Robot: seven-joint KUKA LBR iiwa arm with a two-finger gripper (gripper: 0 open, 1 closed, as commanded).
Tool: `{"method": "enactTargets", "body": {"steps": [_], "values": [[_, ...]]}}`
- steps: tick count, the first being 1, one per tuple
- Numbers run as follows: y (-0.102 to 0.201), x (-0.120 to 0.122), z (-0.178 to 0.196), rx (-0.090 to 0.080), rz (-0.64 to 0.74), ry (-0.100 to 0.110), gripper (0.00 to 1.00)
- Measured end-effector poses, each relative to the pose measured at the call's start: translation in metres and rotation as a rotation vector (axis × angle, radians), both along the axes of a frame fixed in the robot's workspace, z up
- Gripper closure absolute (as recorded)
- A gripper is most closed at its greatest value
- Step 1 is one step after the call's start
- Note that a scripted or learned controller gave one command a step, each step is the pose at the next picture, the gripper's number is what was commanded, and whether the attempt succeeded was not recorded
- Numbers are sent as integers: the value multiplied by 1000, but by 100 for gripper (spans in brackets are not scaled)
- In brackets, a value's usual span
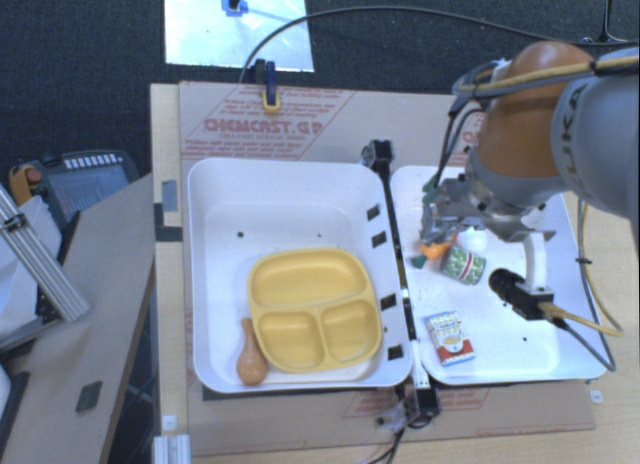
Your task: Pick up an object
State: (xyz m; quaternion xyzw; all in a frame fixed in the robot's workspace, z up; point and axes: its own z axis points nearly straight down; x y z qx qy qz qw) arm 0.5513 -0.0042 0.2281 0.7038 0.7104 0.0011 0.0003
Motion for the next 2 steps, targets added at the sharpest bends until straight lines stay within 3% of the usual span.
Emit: {"method": "enactTargets", "body": {"steps": [2], "values": [[108,16,2,1,1,-1,100]]}}
